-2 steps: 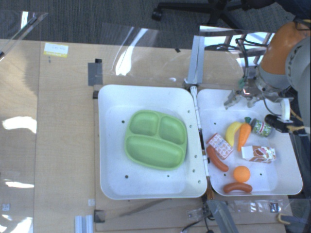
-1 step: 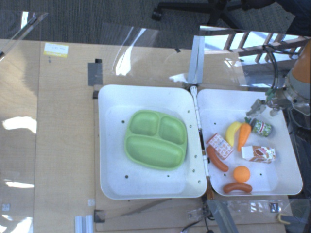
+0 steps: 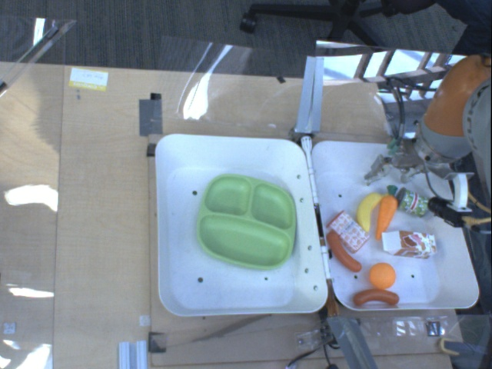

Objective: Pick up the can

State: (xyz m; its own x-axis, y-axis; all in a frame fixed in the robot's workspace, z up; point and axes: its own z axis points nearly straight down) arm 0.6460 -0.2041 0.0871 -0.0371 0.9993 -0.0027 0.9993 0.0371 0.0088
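Note:
The can [image 3: 412, 201], small with a green, red and white label, lies on its side in the right bin [image 3: 338, 160], next to the carrot's green top. My gripper [image 3: 390, 172] hangs over the back of that bin, just up and left of the can. Its metal fingers [image 3: 374, 172] are spread open with nothing between them. The grey arm with its orange band [image 3: 453, 98] comes in from the upper right.
Around the can lie a carrot [image 3: 383, 215], a yellow fruit [image 3: 369, 206], a red-and-white box [image 3: 350, 231], two sausages [image 3: 344, 252], an orange [image 3: 382, 275] and a white carton [image 3: 409, 243]. A green divided plate [image 3: 247, 221] sits in the left bin [image 3: 177, 283].

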